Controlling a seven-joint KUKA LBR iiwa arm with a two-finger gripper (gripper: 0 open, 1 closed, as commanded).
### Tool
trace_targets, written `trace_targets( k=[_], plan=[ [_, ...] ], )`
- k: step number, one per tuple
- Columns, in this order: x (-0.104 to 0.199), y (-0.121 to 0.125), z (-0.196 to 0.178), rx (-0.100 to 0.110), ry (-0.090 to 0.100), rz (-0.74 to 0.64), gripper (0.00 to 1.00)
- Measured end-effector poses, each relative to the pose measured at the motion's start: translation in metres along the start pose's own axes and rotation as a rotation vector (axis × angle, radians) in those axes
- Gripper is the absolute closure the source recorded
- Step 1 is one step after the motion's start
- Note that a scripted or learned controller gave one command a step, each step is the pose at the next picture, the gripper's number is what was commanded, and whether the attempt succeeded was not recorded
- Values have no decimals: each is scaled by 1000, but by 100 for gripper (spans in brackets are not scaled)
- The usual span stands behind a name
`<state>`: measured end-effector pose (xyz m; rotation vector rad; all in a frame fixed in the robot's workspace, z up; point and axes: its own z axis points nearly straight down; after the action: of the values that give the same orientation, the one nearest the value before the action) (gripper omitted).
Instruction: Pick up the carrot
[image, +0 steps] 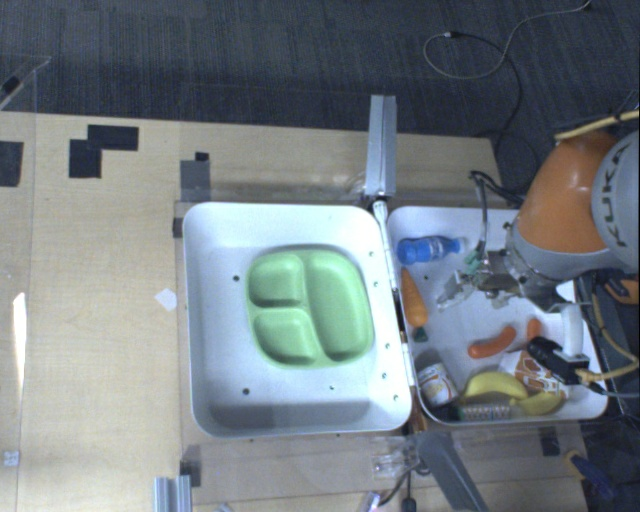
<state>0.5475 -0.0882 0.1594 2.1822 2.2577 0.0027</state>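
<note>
Found the carrot (412, 298) lying in the right bin (452, 335), hard against that bin's left wall, lengthwise along it, with its green end toward the near edge. Untouched, flat on the bin floor, well apart from the gripper (480, 282). Saw the gripper hanging over the middle of the same bin, to the carrot's right, with bare white floor between the two. Could not tell whether the gripper was open or closed: too small, too much glare on the metal. Saw nothing held in it.

Noted the arm (580, 205) reaching in from the right, its orange band bulking over the bin's far right corner.

Elsewhere in the right bin: spotted a blue bottle (428, 248) lying on its side near the far wall, just beyond the carrot's tip. Picked out a red sausage-shaped piece (492, 346) right of centre, below the gripper. Made out a small can (435, 381) near the front left corner, just past the carrot's green end, and a banana (512, 392) along the front wall with a dark brush-like thing (488, 411) just beside it. Glimpsed a printed carton (541, 374) close by the banana, partly hidden.

In the left bin (205, 300): saw a green divided plate (305, 305), resting at the centre, three compartments facing up
</note>
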Motion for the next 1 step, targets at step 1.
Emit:
trace_targets(
  k=[1],
  plan=[
    [1, -7, 61, -4, -1, -288, 0]
  ],
)
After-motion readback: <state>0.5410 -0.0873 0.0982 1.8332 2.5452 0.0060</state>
